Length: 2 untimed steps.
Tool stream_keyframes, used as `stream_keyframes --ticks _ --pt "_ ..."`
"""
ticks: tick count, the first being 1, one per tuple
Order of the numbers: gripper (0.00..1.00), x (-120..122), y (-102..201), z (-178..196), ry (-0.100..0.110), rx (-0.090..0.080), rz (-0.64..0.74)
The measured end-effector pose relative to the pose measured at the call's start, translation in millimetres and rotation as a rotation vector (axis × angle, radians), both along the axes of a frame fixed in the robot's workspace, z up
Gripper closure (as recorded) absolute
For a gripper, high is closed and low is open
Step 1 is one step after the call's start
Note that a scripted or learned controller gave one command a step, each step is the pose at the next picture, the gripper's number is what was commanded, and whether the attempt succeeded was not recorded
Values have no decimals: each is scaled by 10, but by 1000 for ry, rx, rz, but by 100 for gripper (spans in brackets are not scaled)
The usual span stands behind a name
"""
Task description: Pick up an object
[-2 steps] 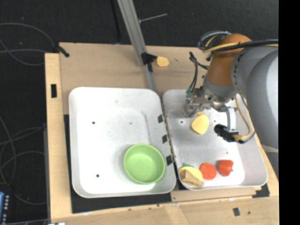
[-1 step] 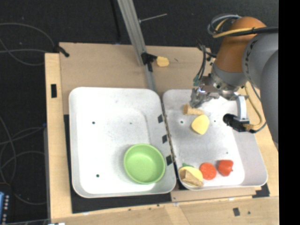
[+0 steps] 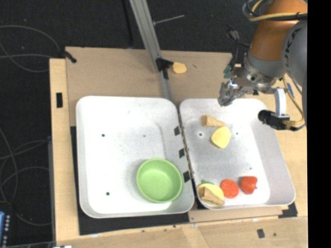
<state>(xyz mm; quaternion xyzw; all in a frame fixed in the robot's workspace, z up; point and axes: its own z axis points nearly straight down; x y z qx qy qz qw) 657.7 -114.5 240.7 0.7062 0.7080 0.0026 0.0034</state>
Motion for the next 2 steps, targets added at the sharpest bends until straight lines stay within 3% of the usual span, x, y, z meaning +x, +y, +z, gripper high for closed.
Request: stream_keyframes --ticks 1,2 --pt "100 13 -11 445 2 1 1" --pt "100 35 559 458 7 1 4"
